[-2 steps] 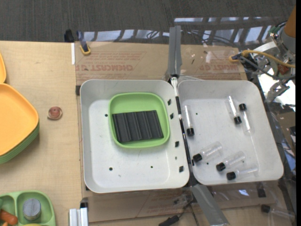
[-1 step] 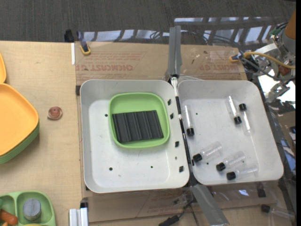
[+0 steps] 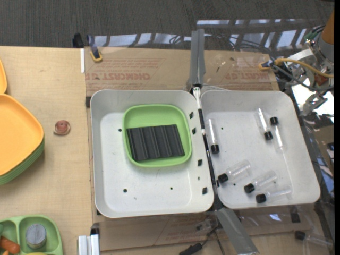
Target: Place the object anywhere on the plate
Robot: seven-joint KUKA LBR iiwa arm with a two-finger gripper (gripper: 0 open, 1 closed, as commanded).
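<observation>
Your left bin [image 3: 106, 195] holds the green plate [image 3: 156, 116] with a dark ribbed mat [image 3: 155, 142] on it. Your right bin [image 3: 303, 185] holds six clear vials [image 3: 234, 171] with black caps, all apart from the plate. None is placed; all remains. Your arm [image 3: 319, 57] sits at the top right, outside the bins. The fingers' state I cannot tell.

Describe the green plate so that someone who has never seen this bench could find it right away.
Two shallow white bins sit side by side; go to the left bin. The green plate lies in its upper half, square with rounded corners, carrying a dark ribbed mat. The right bin has only clear tubes with black caps, and the orange plates lie outside the bins.
</observation>
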